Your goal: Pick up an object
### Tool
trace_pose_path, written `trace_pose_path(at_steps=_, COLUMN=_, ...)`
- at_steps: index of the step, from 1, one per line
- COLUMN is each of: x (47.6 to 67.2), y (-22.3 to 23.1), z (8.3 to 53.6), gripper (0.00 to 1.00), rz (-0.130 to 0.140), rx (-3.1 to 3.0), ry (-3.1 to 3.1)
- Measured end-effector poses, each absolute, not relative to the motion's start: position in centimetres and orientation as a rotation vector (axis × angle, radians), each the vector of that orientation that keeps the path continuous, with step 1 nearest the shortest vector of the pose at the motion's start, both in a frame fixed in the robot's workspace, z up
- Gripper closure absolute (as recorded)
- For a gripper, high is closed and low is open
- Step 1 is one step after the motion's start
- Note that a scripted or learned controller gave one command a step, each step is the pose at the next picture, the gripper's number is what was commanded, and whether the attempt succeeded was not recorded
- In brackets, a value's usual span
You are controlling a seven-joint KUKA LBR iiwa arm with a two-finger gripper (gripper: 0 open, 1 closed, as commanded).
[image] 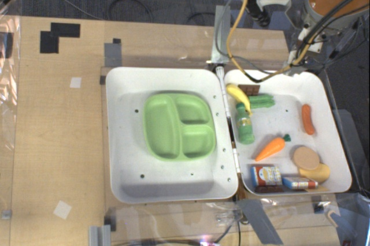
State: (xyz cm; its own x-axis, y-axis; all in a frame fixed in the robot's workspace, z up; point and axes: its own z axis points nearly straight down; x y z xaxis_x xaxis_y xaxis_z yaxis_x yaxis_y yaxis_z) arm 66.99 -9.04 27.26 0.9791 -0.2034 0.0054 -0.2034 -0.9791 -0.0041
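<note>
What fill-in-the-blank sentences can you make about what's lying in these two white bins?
1. The green plastic divided tray lies in the ____ bin.
2. The orange toy carrot lies in the ____ bin.
3. The yellow toy banana lies partly on a ____ plastic bottle.
4. The tray has ____ compartments.

Missing words: left; right; green; three

Carrot point(270, 149), banana point(239, 97), sausage point(308, 119), right bin point(324, 89)

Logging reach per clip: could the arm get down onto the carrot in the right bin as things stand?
Probably yes. The carrot lies apart from the green bottle and the round brown piece, with nothing above it.
</note>
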Motion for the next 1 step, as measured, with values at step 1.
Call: trace_pose_path(at_steps=1, x=66.88, y=-17.04, z=26.69, gripper=1.00, rz=-0.007, rx=-3.126, ry=0.320)
